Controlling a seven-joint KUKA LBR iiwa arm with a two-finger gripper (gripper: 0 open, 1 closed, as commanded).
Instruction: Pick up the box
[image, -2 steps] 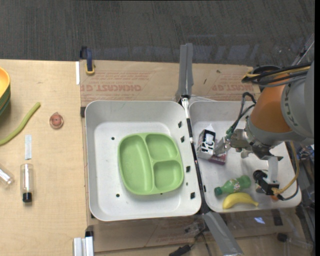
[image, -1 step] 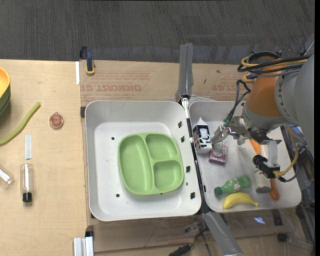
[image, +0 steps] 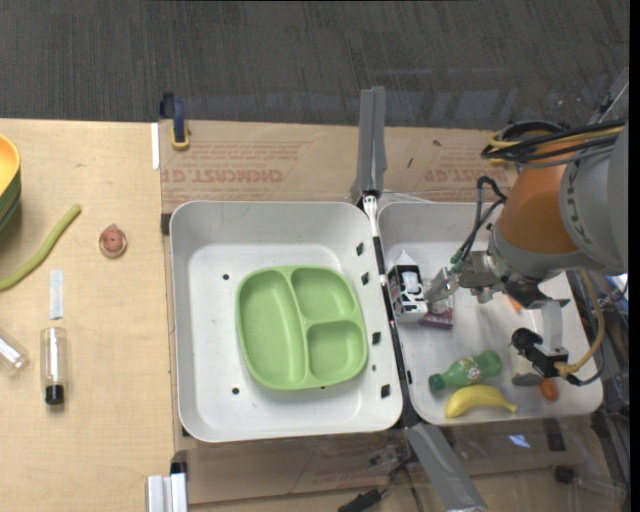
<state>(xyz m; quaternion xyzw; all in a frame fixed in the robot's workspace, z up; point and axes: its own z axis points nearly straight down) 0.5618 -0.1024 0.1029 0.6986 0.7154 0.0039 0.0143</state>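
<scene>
A: Where is the box (image: 405, 290)?

B: In the right bin (image: 590, 400), against its left wall near the divider. It is small, white and black, and looks to lie flat or slightly tilted. A dark pinkish thing (image: 437, 319) lies just beside it, touching or nearly so.

A: Handling?

B: My judgement: light cardboard, stiff enough to pinch but easy to crush or push aside. The faces are probably smooth, so slip is possible. Take it across the narrow sides, away from the bin wall.

A: Gripper (image: 443, 287) state?

B: It sits just right of the box. I cannot tell how it is set or whether it holds anything, because the arm (image: 535, 215) covers much of it.

A: What else is unclear?

B: The box label is too small to read and its far edge merges with the bin wall. The green bottle (image: 466, 369) and banana (image: 478, 402) lie well apart from it, nearer the front. The left bin (image: 200, 235) holds a green divided plate (image: 302, 325).
</scene>
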